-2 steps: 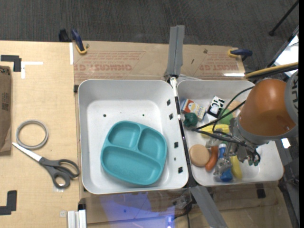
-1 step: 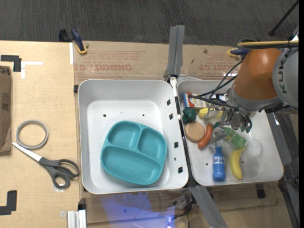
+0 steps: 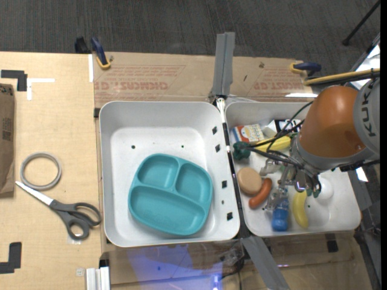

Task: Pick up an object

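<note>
Crowded right bin [image 3: 338,222], gripper [image 3: 289,185] near its front rim.

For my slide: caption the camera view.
Arm's pincer hovers over toy food in the right bin; a teal tray lies in the left bin.

It looked like a robotics lab: a cardboard-covered table [image 3: 48,101] held two white bins [image 3: 115,132] fixed with clamps [image 3: 100,52], beside scissors [image 3: 63,210], a tape roll [image 3: 40,170] and grey carpet [image 3: 151,11].
</note>
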`<state>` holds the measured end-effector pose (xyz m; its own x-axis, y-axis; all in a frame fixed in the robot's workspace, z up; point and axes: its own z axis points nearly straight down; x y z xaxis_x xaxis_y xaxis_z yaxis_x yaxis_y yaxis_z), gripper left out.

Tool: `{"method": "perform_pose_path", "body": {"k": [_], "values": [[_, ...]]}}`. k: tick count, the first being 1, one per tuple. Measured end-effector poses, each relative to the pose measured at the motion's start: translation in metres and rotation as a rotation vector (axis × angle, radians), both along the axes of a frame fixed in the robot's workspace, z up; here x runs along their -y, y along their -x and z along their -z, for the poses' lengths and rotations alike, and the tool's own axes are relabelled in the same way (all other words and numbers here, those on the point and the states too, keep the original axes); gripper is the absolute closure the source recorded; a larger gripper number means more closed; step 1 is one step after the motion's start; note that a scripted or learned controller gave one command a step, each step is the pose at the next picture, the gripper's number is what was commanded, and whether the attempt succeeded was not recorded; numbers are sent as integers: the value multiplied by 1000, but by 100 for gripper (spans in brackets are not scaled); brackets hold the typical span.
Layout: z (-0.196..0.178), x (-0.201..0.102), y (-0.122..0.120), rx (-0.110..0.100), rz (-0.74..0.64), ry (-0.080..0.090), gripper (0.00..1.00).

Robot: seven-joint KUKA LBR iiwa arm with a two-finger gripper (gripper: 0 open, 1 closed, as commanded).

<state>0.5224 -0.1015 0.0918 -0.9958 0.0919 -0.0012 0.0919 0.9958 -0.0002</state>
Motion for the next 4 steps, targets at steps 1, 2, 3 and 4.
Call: {"method": "perform_pose_path", "body": {"k": [1, 2, 3, 4], "values": [[0, -6, 45, -1, -14, 0, 0], [-1, -5, -39, 1, -98, 0, 0], [0, -1, 1, 0, 11, -1, 0], [0, -9, 45, -1, 166, -1, 0]]}}
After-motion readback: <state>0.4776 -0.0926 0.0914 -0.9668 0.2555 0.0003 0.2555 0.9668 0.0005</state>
